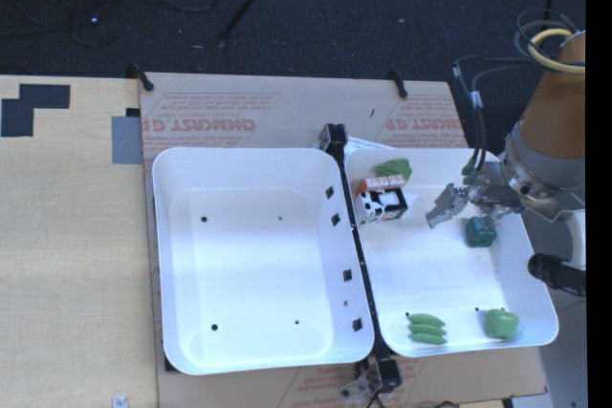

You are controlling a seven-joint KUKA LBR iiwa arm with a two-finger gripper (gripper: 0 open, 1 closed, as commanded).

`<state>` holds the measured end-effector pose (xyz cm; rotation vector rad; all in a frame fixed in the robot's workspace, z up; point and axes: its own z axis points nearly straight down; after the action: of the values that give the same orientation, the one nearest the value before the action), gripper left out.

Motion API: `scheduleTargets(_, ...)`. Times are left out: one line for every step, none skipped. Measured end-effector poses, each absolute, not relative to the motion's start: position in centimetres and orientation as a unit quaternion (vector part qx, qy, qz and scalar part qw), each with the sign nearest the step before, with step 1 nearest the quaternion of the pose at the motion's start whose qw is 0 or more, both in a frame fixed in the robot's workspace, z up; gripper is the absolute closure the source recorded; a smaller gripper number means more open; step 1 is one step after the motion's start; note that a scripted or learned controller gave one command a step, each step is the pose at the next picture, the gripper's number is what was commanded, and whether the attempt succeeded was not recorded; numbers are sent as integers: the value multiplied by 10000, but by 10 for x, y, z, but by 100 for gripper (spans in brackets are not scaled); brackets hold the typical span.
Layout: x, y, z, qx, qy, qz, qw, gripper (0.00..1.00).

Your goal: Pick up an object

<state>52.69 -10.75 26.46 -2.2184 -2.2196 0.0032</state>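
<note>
A dark green object point(479, 232) was observed on the floor of the right bin point(449, 291), near that bin's 3 o'clock edge. It was compact and roughly as broad as long, so no long axis could be determined. It was judged the likeliest thing for the pick, being the nearest to the hand.

The hand point(457, 204) was recorded just beside the object, at about 10 o'clock from it. Its grey fingers were seen pointing toward 9 o'clock, away from the arm's orange band. Whether the fingers were spread or closed could not be told. Nothing was seen between them, and the object was noted lying outside them, below the wrist rather than under the tips. It was judged that the coming move would require the hand to be drawn back toward 4 o'clock before any descent.

Further out, a black and white carton point(384, 204) was noted at 9 o'clock from the hand, near the divider between the bins, with a green item point(392, 170) touching it at 12 o'clock. A green ridged piece point(426, 328) and a light green lump point(500, 324) were recorded along the right bin's 6 o'clock edge, well apart from the hand. The left bin point(249, 253) was seen alongside on the bench point(67, 244).
</note>
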Motion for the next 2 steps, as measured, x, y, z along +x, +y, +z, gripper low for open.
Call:
scheduleTargets(604, -106, 119, -7056, -7086, 28, 35, 0)
scheduleTargets(635, -132, 108, -7038, -7104, -10, 80, 0)
